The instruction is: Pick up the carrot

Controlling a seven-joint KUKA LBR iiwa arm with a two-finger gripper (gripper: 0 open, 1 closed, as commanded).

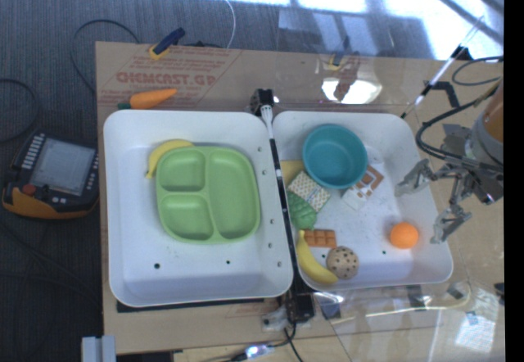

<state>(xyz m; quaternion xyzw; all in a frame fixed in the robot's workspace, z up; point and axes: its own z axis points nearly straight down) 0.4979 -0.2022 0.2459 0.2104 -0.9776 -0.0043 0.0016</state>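
The carrot (152,97) is small and orange. It lies on the brown bench board beyond the far left corner of the left bin (131,266), outside both bins. My gripper (422,210) hovers over the right edge of the right bin (427,269), far from the carrot. Its two fingers are spread open with nothing between them. An orange ball (403,235) lies just left of the lower fingertip.
The left bin holds a green divided plate (205,192) and a banana (164,153). The right bin holds a teal bowl (334,156), a second banana (312,262), a spotted ball (342,262), a cracker (319,237) and small packets. A handheld pendant (51,174) lies off the bench at left.
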